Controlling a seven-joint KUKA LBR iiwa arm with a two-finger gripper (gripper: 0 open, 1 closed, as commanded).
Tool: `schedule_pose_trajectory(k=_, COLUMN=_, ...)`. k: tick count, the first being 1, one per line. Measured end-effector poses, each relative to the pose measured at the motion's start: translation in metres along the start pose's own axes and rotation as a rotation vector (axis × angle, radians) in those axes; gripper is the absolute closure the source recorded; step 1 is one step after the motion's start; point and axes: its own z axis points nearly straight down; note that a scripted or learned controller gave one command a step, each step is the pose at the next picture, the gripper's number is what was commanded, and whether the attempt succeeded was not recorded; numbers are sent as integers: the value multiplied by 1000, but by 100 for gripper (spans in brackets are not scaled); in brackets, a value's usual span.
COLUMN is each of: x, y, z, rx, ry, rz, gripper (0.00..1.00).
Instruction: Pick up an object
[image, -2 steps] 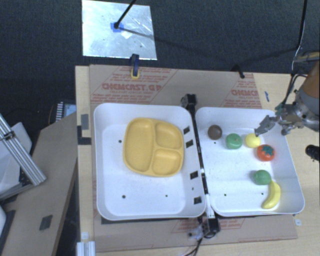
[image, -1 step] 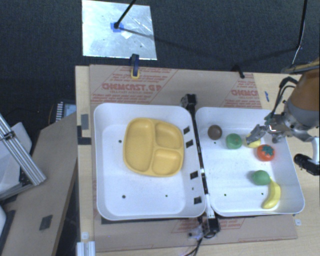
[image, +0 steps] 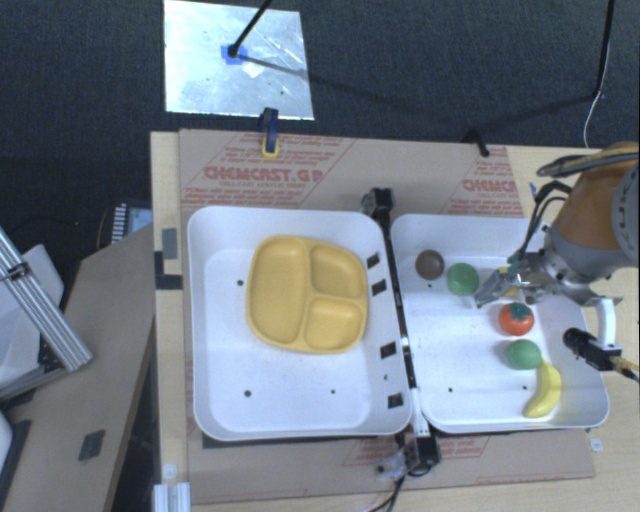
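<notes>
Currently the pincer (image: 505, 287) hangs low in the right bin (image: 440, 400), between the green ball (image: 462, 278) and the tomato (image: 516, 319); you cannot tell whether it is spread or pressed together. Centre over the tomato just beside it, descend squarely, and avoid nudging neighbouring fruit.

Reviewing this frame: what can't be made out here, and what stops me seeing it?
- Hand, camera view: small and dark against the wrist hardware, so finger state and any contact with the tomato are unreadable.
- Arm: cut off by the right edge.
- Brown ball: too small to identify.
- Right bin, far-right wall: hidden behind the arm.
</notes>
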Motion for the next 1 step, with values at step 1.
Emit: schedule_pose_trajectory(k=1, x=0, y=1, z=6, rx=-2, ry=-1, rz=0, gripper=0)
